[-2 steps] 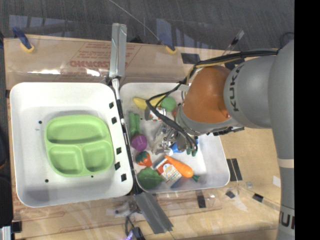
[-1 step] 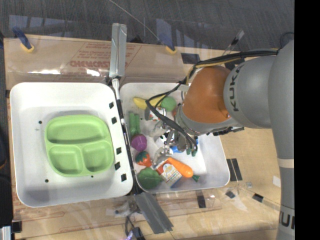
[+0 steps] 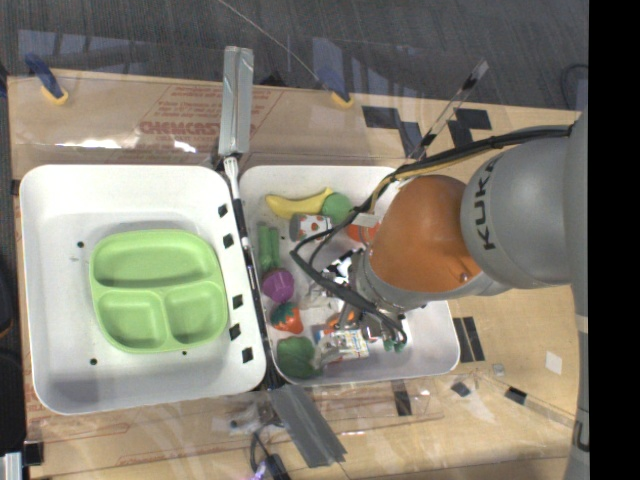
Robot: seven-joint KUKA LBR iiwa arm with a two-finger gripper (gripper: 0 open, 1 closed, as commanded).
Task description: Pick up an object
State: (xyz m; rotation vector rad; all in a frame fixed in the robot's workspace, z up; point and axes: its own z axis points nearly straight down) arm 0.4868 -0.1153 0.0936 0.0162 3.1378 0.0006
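The gripper (image 3: 352,336), its state impossible to tell, hangs low in the right bin (image 3: 440,353), with a purple ball (image 3: 277,286) just left of it.

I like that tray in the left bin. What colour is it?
The tray is light green, seen in the camera view.

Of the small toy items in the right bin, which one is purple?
The round purple toy by the right bin's left wall. Its neighbours differ in colour: a long green piece above it, an orange-red piece below, a yellow banana at the top.
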